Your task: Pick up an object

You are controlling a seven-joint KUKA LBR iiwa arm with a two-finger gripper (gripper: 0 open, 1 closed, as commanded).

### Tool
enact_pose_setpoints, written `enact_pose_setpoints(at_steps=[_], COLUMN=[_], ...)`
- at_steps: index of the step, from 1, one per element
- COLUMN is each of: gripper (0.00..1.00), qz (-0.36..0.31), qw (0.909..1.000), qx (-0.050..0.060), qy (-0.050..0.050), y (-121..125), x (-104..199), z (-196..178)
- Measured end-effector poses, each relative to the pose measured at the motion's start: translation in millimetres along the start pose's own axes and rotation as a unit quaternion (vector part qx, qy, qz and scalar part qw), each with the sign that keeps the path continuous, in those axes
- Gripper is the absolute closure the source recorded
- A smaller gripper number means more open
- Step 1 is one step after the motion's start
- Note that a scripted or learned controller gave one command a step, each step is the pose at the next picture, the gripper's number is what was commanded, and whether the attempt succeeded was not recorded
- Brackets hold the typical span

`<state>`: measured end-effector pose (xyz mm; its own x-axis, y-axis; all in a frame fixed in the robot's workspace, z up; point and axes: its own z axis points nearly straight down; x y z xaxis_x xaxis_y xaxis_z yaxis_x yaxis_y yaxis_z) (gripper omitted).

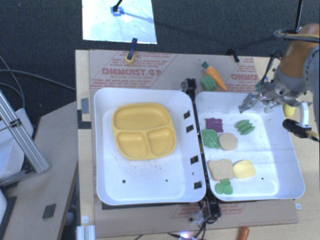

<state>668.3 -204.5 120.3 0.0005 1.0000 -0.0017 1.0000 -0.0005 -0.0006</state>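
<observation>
1. Nearest the camera in the right bin (287, 184) lie green leafy pieces (224, 187), a tan bread slice (220, 169) and a yellow piece (244, 169).
2. Farther up sit a lettuce leaf (210, 139), a beige round (228, 142), a purple piece (214, 124) and green pea pods (245, 127).
3. The pincer (248, 105) hovers over the bin's far edge, just above the pea pods, holding nothing; whether its fingers are apart, I cannot tell.
4. The left bin (105, 184) carries a yellow divided plate (144, 130).

A yellow divided plate (144, 130) is sitting in the left white bin (105, 184). At twelve o'clock, a blue and yellow clamp (131, 50) is lying on the cardboard sheet (150, 69), below a shiny metal panel (119, 14). At nine o'clock, an aluminium frame rail (20, 134) is leaning.
</observation>
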Motion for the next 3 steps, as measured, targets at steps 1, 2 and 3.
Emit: enact_pose_setpoints(at_steps=[1, 2, 3], gripper=[0.00, 0.00, 0.00], qz=[-0.002, -0.002, -0.003], qw=[1.0000, 1.0000, 1.0000], qx=[-0.001, -0.001, -0.001], qy=[0.001, 0.001, 0.001], y=[0.9, 1.1, 1.1], x=[0.3, -0.3, -0.2], z=[36.2, 35.1, 35.1])
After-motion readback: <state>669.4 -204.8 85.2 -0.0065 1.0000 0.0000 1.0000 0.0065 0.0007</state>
